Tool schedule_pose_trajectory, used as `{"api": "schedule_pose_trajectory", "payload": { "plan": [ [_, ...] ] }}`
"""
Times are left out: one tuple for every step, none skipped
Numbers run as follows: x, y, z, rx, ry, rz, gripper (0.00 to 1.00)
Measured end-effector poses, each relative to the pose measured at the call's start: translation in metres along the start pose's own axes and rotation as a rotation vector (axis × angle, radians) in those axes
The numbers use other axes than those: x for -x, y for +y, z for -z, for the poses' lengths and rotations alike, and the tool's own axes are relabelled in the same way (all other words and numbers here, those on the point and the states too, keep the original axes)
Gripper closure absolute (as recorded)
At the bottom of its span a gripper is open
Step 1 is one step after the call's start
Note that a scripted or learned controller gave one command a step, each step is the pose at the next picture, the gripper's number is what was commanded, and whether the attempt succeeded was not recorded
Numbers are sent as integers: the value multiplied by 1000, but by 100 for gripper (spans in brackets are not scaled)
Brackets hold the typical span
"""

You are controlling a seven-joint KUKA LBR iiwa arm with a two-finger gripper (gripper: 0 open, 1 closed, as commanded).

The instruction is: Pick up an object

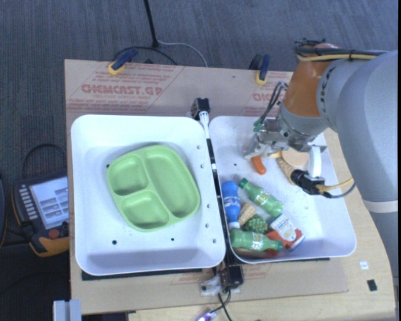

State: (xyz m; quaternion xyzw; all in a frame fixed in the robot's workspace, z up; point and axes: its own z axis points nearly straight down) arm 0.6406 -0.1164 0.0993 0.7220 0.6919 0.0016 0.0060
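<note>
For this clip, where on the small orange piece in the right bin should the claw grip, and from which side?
The small orange piece lies flat and apart from the pile of bottles, just below the claw. Probably best taken from straight above, fingers closing across its short width at mid-length. It looks elongated and slanted, so the narrow sides should give the firmest pinch. The right bin floor around it leaves room.

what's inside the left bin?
The left bin holds one green divided plate, its three compartments bare. Whatever lies under the plate is covered. A few dark dots mark the bin floor.
</note>
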Motion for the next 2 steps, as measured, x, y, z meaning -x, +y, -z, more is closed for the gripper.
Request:
{"api": "schedule_pose_trajectory", "payload": {
  "plan": [
    [-4,-65,-9,2,2,-13,100],
    [-42,-99,119,-8,6,71,100]
  ]
}}
